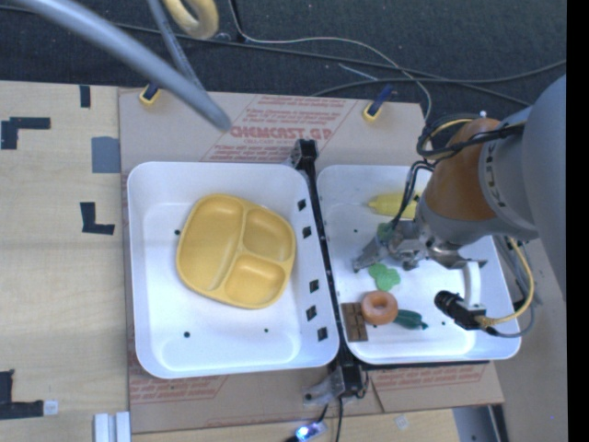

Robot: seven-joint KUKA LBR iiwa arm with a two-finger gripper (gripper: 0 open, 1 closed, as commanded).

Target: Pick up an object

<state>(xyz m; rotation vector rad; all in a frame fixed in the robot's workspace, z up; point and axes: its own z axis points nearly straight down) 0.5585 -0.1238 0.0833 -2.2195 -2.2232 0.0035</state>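
My end effector [373, 254] hangs low in the right bin [488, 343], near its left wall; I cannot tell its state. The green piece [385, 276] lies just beside it. The donut [378, 308] is close, so I might bump it away.

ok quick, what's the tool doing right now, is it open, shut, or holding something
Tool: low in the right bin, just above the green piece; whether it is open or shut cannot be told, and nothing is visibly held.

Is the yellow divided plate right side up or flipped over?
Right side up: the yellow divided plate shows its three hollow compartments facing upward.
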